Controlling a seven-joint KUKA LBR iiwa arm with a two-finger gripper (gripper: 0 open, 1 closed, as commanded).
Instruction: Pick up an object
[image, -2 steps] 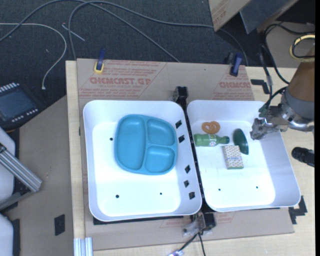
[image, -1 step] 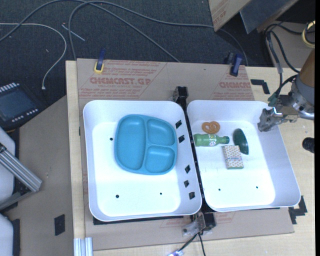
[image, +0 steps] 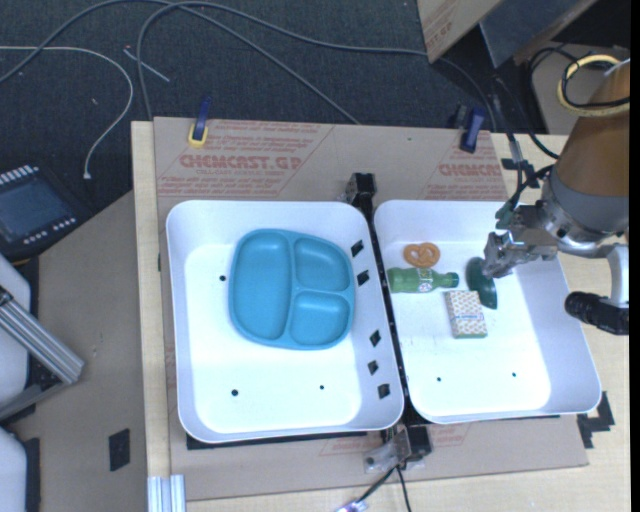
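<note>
I am looking at the green bottle (image: 424, 281) first: it is lying on its side in the right bin (image: 530, 385), near that bin's left wall, with its long axis running left to right across the view. A pretzel (image: 421, 255) is sitting just behind it, and a small patterned box (image: 467, 313) is lying just in front and to the right. A darker green piece (image: 486, 289) is showing right under the gripper (image: 493, 262), near the bottle's right end; I cannot tell whether it is part of the bottle or a separate thing.

The gripper is hanging over that spot, so the bottle is lying to its left, end-on toward the tool, not broadside. I cannot tell how the gripper is set from this slant, and I am seeing nothing clearly caught in it.

I am judging that the coming move turns on that offset: closing across the bottle's narrow width means shifting left along its axis.

The left bin (image: 200, 330) is carrying a blue divided plate (image: 291, 288), well apart from all this.
</note>
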